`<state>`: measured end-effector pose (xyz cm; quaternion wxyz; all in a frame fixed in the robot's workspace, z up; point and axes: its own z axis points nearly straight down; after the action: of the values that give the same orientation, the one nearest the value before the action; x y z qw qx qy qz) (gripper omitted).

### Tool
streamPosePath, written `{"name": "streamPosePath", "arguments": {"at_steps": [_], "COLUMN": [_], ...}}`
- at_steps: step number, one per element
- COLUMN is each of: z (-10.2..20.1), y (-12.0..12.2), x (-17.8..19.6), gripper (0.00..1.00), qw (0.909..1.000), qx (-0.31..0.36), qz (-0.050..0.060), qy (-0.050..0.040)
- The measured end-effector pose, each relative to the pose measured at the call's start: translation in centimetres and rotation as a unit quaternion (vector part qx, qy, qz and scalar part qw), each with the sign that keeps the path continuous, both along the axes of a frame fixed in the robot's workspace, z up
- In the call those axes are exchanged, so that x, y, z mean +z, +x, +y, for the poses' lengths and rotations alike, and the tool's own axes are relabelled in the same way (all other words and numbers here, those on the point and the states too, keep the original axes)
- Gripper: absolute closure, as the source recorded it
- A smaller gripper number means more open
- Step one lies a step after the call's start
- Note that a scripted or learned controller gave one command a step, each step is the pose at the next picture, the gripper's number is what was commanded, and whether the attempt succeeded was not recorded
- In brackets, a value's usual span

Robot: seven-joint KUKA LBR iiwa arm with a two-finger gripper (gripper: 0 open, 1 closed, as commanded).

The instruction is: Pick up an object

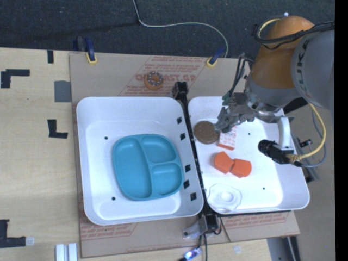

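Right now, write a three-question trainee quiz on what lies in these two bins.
1. True or false: the blue divided plate lies in the left bin.
2. What lies nearest the hand? A) brown disc B) orange blocks C) clear cup
3. Fill in: the red-and-white packet lies in the ____ bin.

Key: 1 true; 2 A; 3 right.

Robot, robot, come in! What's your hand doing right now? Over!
Hand low in right bin, over brown disc and red-white packet. Nothing seen held. Orange blocks close by. Blue tray in left bin.
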<state>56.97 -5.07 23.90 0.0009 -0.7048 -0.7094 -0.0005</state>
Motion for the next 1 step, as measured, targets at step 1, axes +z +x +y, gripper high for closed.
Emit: {"name": "streamPosePath", "arguments": {"at_steps": [1], "z": [5.81], "y": [0.90], "x": [-1.21], "gripper": [1.00], "qw": [1.0000], "qx": [0.000], "qz": [0.001], "qy": [-0.0009]}}
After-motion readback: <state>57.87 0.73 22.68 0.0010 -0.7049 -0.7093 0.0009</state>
